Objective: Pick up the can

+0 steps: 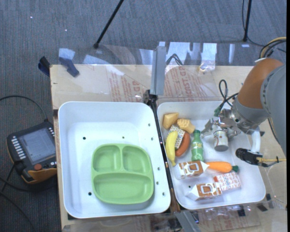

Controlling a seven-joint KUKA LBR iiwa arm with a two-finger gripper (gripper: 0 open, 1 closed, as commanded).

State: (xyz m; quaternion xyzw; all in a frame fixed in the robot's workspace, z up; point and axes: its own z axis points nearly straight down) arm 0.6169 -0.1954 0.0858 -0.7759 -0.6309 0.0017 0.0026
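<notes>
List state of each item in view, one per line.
gripper: low in the right bin, at the can
can: at gripper, grip unclear
green bottle: lying flat
banana: lying, unpeeled
carrot: lying
green tray: flat in left bin

A divided plate [122,173] lies in the left bin [70,129], while a can [221,140] sits right of a bottle [197,146] in the neighbouring right bin [253,182].
</notes>
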